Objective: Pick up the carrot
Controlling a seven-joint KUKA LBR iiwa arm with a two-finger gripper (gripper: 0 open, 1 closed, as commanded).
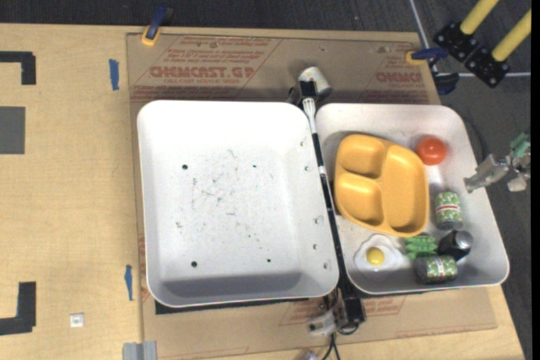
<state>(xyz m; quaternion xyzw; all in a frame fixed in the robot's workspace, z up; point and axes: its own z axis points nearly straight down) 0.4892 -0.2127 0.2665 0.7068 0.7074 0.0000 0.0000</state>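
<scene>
The right bin (pixel 481 206) holds the toy food. A green leafy piece (pixel 419 246), possibly the carrot's top, lies against the lower edge of a yellow divided plate (pixel 381 183); I cannot tell whether an orange body joins it. A round orange-red item (pixel 432 149) sits at the bin's back right. My gripper (pixel 504 169) hangs over the bin's right rim, well right of the plate and above the cans, with nothing visibly in it.
The right bin also holds a fried egg (pixel 377 255), two green cans (pixel 448 208) (pixel 436 268) and a dark object (pixel 456 243). The left bin (pixel 228 198) lies beside it. A yellow-and-black stand (pixel 485 8) rises at the back right.
</scene>
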